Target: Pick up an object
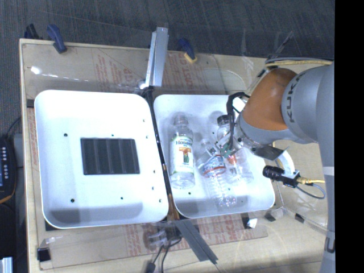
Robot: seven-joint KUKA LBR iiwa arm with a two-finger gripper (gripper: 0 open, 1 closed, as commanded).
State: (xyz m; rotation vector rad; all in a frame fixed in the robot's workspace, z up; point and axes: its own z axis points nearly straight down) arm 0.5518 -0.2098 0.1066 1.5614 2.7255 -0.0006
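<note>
Bright even overhead light; white bins near blown out; soft focus.

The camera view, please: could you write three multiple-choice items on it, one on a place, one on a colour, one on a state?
1. Where do the clear bottles lie?
A. in the left bin
B. in the right bin
C. on the bench

2. What colour is the ridged pad in the left bin?
A. black
B. red
C. yellow

3. How does the labelled bottle rest?
A. upright
B. on its side
C. leaning on the bin wall

Key: 1 B, the labelled bottle and the others lie in the right bin. 2 A, the pad in the left bin is black. 3 B, it lies flat, cap toward the far wall.
</note>
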